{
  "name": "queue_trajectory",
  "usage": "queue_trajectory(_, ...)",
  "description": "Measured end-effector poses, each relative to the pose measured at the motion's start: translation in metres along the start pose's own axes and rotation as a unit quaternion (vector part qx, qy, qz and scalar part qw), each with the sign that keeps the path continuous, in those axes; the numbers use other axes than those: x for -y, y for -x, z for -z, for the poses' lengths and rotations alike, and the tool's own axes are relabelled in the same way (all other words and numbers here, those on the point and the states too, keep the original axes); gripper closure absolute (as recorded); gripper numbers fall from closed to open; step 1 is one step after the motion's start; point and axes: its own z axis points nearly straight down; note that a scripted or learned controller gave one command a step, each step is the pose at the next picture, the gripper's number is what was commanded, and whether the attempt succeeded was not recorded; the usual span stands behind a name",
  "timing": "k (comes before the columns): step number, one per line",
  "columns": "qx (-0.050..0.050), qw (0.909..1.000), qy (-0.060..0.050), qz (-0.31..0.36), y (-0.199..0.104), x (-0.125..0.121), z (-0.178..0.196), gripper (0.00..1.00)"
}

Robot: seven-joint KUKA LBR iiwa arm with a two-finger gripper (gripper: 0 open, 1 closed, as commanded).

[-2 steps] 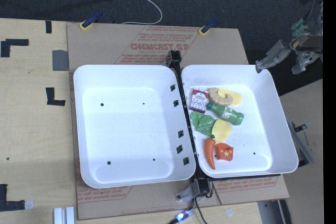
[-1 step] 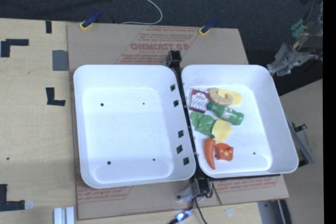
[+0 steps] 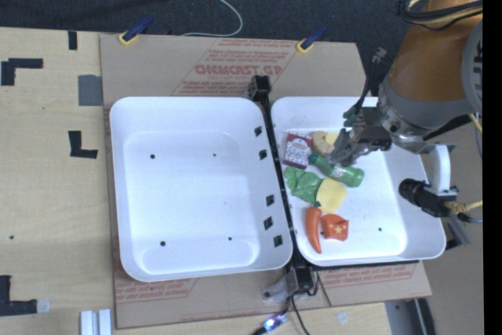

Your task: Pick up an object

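While arm point(image 3: 435, 51) reaches in: two bins point(image 3: 188, 114), one carrot point(image 3: 313, 227).

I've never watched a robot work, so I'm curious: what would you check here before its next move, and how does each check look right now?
1. Gripper over the toy pile in the right bin: ok.
2. Something caught between its fingers: cannot tell.
3. Green toy right under the gripper: ok.
4. Toys spaced for a clean grab: not ok; red packet, green pepper and yellow piece crowd together.
5. Carrot and tomato lie apart from the gripper: ok.
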Motion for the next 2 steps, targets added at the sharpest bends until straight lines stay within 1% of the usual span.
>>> queue_trajectory(1,0.0,1.0,0.004,-0.001,-0.018,0.035,-0.04,1.0)
queue_trajectory(2,0.001,1.0,0.004,-0.003,0.008,0.038,-0.086,1.0)
